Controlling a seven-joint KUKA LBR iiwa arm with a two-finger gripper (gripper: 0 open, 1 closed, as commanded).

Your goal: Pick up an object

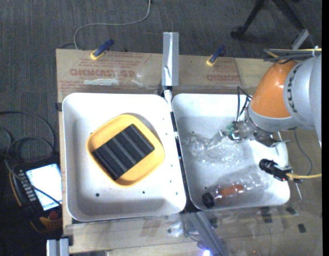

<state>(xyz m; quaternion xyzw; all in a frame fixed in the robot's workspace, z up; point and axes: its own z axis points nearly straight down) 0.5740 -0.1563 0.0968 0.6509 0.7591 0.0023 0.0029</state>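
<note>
Grey arm with orange band (pixel 276 92) over right white bin (pixel 193 111); gripper (pixel 236 132) low above crumpled clear plastic (pixel 215 148), finger state impossible to tell. Clear plastic bottle (pixel 236 188) along near wall. Yellow tray with black ribbed insert (pixel 126 149) centred in left white bin (pixel 79 111), open margin all round.

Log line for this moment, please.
arm over right bin | gripper above crumpled clear plastic | plastic bottle lying | yellow tray left bin

Two bins were set side by side on the counter (pixel 100 68). A ridged tray (pixel 126 149) lay in the left bin (pixel 79 116); crumpled plastic wrap (pixel 215 148) and, nearer the front, a bottle (pixel 233 188) were held in the right bin (pixel 196 111).
</note>
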